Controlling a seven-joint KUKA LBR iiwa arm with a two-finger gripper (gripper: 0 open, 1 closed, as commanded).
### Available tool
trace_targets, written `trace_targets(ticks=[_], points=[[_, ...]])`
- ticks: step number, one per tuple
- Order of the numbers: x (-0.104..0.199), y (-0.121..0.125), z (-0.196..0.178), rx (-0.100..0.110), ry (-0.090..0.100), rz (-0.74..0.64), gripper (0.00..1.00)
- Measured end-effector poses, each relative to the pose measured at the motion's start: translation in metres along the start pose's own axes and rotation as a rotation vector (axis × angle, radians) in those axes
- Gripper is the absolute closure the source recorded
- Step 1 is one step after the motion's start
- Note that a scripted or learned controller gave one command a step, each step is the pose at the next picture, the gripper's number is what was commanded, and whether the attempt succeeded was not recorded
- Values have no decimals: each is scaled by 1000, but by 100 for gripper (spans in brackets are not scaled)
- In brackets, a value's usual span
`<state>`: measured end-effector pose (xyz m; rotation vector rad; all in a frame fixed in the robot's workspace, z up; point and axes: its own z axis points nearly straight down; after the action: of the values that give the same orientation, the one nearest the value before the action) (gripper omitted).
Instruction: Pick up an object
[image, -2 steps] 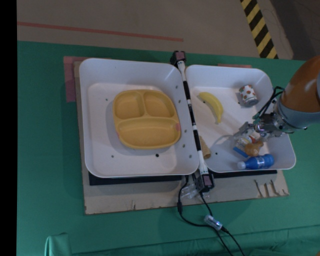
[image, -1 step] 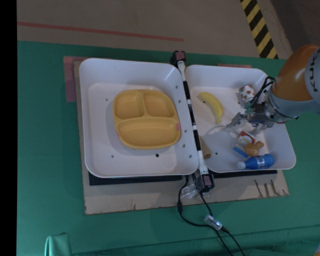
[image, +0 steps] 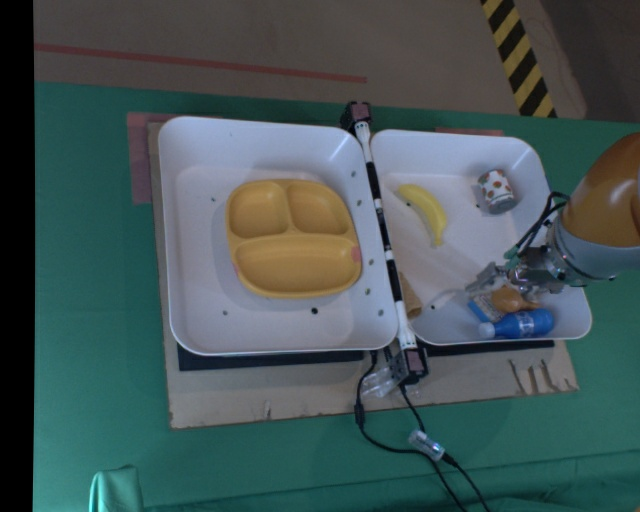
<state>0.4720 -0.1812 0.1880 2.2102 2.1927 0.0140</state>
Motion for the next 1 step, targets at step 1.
trace_targets(ticks=[1], points=[[-3,4,-14,-16,-8,9,100]])
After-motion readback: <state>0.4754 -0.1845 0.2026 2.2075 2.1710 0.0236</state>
